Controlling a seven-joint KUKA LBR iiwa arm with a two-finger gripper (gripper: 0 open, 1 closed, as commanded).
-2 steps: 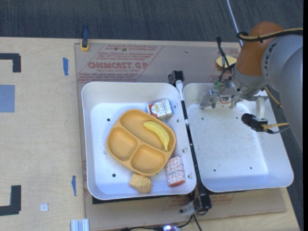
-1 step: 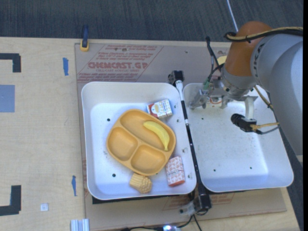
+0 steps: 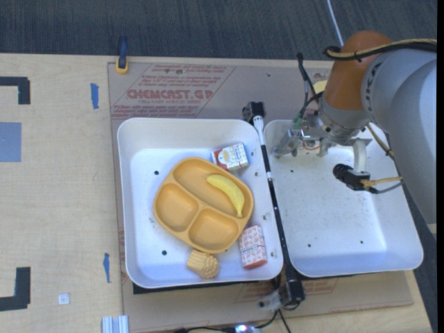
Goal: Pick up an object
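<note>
On the counter, the left bin [image 3: 132, 186] holds every candidate: an orange divided plate [image 3: 182, 210] at its centre with a banana [image 3: 229, 191] lying in the plate's upper right compartment, a small carton [image 3: 232, 156] near the far edge, a corn piece [image 3: 202, 263] and a red packet [image 3: 253, 245] by the near edge. The end effector [image 3: 295, 141] sits over the right bin [image 3: 347, 234], at its far left corner, holding nothing; its spread cannot be told. A good pick would cross leftward, centre over one loose item and descend straight.
</note>
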